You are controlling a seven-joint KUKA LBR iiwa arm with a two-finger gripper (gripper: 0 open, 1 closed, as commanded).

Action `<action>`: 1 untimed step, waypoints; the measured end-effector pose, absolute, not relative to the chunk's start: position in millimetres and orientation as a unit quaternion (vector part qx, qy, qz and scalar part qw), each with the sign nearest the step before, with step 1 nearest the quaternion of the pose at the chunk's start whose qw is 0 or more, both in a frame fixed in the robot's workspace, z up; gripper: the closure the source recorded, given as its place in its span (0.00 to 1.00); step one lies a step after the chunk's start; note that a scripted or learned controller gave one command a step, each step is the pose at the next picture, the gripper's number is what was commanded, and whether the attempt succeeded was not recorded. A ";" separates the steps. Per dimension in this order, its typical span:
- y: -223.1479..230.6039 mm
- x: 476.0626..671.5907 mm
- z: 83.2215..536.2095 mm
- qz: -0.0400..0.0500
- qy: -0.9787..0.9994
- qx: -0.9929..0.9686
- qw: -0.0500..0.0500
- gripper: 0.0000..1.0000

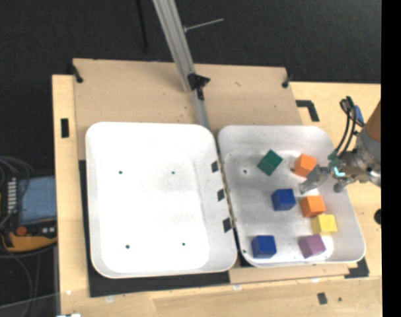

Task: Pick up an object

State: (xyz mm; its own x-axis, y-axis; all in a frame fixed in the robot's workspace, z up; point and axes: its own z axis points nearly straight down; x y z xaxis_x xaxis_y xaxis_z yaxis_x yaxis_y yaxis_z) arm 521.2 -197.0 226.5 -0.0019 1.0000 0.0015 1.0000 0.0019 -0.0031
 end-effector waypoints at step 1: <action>-197.0 522.2 228.8 0.000 -0.708 -0.707 -0.001 0.00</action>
State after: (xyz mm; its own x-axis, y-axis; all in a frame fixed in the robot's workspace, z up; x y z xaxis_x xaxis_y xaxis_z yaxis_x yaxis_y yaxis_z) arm 522.2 -197.0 228.8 -0.0016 1.0000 -0.0001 1.0000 0.0016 0.0015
